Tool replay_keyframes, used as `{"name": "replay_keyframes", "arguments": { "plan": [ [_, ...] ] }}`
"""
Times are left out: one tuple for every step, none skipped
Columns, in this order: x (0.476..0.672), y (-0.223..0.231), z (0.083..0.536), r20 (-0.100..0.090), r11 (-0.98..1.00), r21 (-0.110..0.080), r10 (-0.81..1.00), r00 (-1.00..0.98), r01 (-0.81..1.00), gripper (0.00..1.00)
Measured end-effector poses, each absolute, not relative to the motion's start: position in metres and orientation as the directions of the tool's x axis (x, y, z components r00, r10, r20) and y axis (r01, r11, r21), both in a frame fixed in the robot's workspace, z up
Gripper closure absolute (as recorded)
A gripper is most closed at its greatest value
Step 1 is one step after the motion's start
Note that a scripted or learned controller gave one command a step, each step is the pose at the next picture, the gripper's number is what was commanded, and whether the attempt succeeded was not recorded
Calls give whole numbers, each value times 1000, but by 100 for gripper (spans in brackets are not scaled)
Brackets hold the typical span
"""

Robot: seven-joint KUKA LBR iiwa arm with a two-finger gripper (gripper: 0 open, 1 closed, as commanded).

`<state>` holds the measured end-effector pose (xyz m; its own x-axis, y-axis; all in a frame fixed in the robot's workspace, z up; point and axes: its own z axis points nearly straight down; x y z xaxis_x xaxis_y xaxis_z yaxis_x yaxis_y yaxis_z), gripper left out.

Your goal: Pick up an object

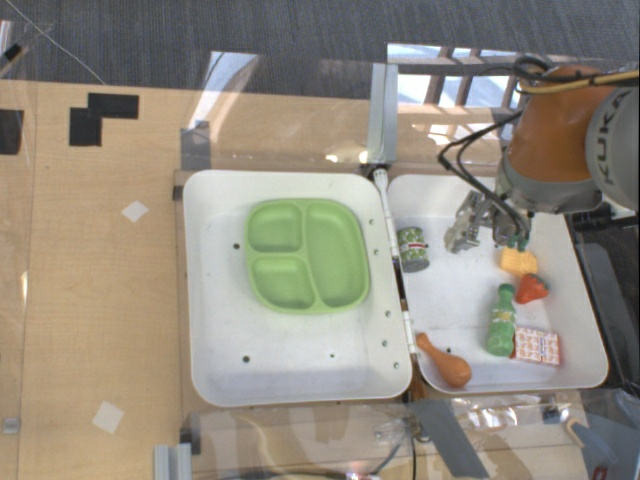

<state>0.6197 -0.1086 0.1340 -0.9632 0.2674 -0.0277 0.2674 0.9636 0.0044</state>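
Camera view looks down on two white bins on a pale wooden table (90, 298). Within the left bin (215, 368) lies a smooth green plate (305, 255) with three compartments. Inside the right bin (590, 363), the gripper (487, 226) hovers near the back; whether its jaws are open or closed, I cannot tell. Just beside it sit a yellow lump (518, 261) and a red strawberry (532, 289). A small can (412, 248) stands by the dividing wall. A green bottle (500, 321), patterned box (537, 347) and brown drumstick (444, 361) lie nearer the front.
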Motion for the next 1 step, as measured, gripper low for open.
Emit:
{"name": "replay_keyframes", "arguments": {
  "plan": [
    [590,-115,229,-17,891,5,453,-891,453,100]
  ]
}}
